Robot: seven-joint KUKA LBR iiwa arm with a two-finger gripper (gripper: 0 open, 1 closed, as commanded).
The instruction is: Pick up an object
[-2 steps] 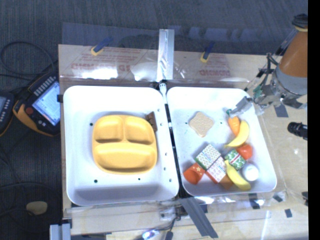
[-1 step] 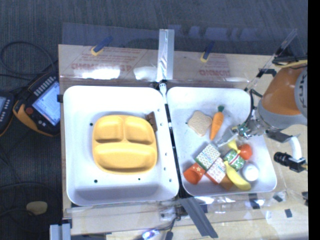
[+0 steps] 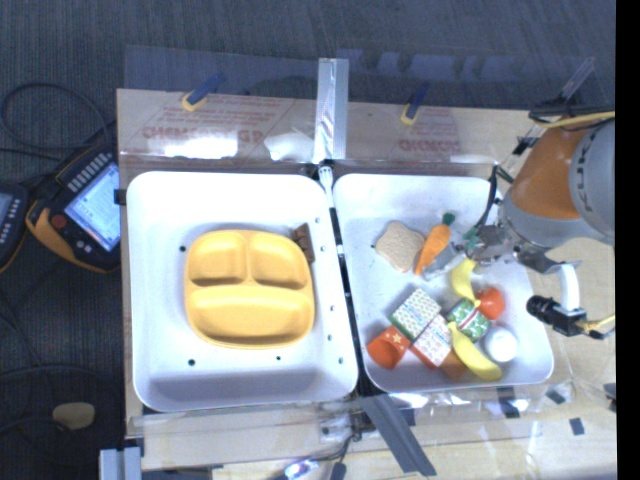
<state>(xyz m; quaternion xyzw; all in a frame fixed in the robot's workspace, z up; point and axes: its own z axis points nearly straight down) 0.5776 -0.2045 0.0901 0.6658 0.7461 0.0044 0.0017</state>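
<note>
- Nearest the camera, along the front wall of the right bin [image 3: 540, 373], a yellow banana [image 3: 472, 356] lies beside a white ball [image 3: 500, 345], with an orange-red cup [image 3: 386, 348] at the front left of the heap.
- Just behind them two small patterned cartons [image 3: 424, 324] lie touching one another, with a green can [image 3: 467, 318] and a red tomato [image 3: 491, 303] to their right.
- Level with this heap, the left bin [image 3: 150, 368] holds a yellow divided plate [image 3: 248, 286], lying flat near its middle.
- Farther back in the right bin a second yellow fruit [image 3: 461, 279] lies just beside the tomato.
- Behind that, an orange carrot [image 3: 434, 249] lies at a slant, its green end pointing away, next to a pale slice of bread [image 3: 400, 245].
- The gripper [image 3: 479, 245] hangs low over the right bin, close to the carrot and the second yellow fruit; whether it is released or clenched cannot be told, and nothing is seen in its grasp.
- The grey arm [image 3: 590, 193] with its orange band [image 3: 545, 176] reaches in over the bin's far right corner.
- Farthest off, two yellow-and-blue clips [image 3: 200, 92] sit on the back board.
</note>
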